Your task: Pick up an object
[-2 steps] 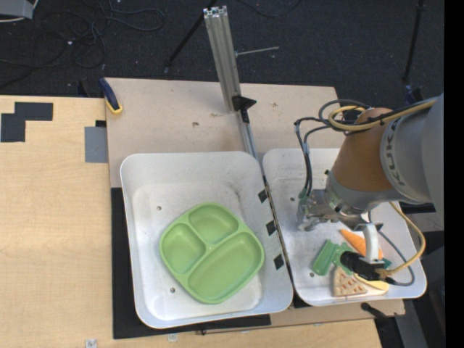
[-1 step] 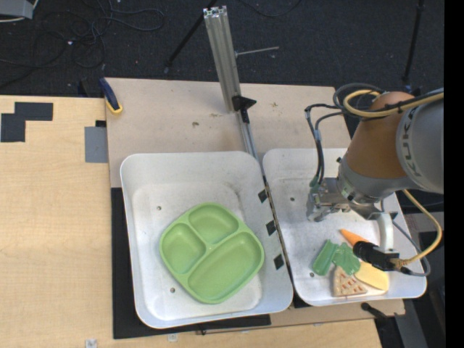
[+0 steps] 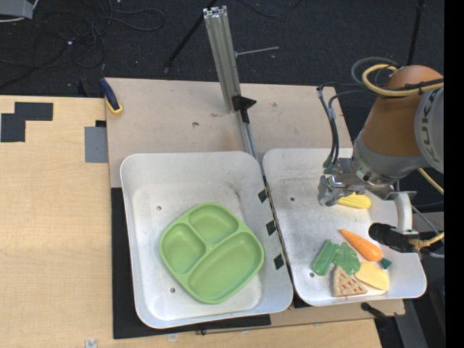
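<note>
The grey arm with its orange band reaches in from the right, and its metal claw (image 3: 335, 191) hangs low over the far part of the right shallow white bin (image 3: 304, 216). Just beside the claw, on its right, lies a small yellow corn-shaped toy (image 3: 355, 201); the claw's tip appears to touch the toy's left end, but whether the claw is open, closed or gripping it cannot be told from this slanted view. Nearer the front of the same bin sits a cluster of toy food: an orange plastic carrot (image 3: 362, 245), a green leafy plastic vegetable (image 3: 334, 258) to its left, a pale yellow wedge like cheese (image 3: 371, 275) below the carrot, and a brown waffle-patterned triangle (image 3: 349, 286) touching the wedge on its left. The left shallow white bin (image 3: 145, 187) holds a light green divided plastic plate (image 3: 212, 252) with three compartments, lying flat toward the bin's front right. Both bins rest side by side on the bench (image 3: 51, 216), and a slanted aluminium post (image 3: 223, 60) rises behind them.
</note>
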Motion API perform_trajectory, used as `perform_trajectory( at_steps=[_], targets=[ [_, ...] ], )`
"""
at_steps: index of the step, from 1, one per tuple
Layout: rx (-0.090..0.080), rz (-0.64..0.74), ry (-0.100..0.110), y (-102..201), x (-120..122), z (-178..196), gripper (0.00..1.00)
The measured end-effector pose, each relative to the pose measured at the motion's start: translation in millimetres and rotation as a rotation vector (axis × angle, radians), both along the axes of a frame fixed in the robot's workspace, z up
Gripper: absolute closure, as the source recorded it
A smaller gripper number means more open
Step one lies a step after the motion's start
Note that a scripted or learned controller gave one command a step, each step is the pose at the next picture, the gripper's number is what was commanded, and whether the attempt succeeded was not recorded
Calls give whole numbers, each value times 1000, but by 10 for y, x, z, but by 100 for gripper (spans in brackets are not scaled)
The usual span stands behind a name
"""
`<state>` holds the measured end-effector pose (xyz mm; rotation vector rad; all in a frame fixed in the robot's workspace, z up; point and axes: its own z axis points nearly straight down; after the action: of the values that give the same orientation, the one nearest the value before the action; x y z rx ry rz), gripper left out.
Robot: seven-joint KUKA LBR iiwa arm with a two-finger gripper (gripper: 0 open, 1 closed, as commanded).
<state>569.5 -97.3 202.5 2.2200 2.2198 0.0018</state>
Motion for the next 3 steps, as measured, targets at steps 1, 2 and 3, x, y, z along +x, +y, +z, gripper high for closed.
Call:
perform_trajectory(
  at_steps=[1, 2, 3],
  targets=[
    [0, 1, -1, -11, 10, 531, 100],
    [3, 5, 5, 450, -51, 508, 100],
    [3, 6, 5, 1071, 12, 479, 100]
  ],
)
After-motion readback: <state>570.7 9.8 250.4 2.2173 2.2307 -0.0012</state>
